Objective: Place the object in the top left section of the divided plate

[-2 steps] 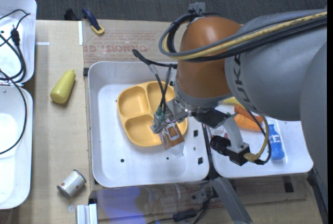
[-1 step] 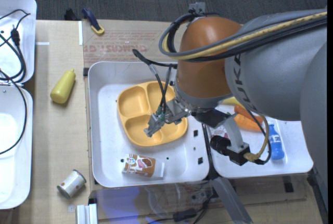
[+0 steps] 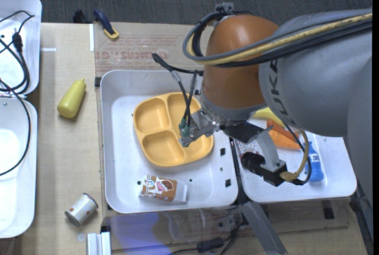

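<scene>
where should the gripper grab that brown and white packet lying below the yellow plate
Take the packet across its short width near the middle, coming straight down from above. It lies flat on the bin floor, long axis roughly left to right, with free space on both long sides.

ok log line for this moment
gripper: over yellow divided plastic plate, right side | plate: left white bin | brown-white packet: bin floor, below plate

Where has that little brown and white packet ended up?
The brown and white packet lies flat near the front edge of the left white bin, just below the yellow divided plate and apart from it.
</scene>
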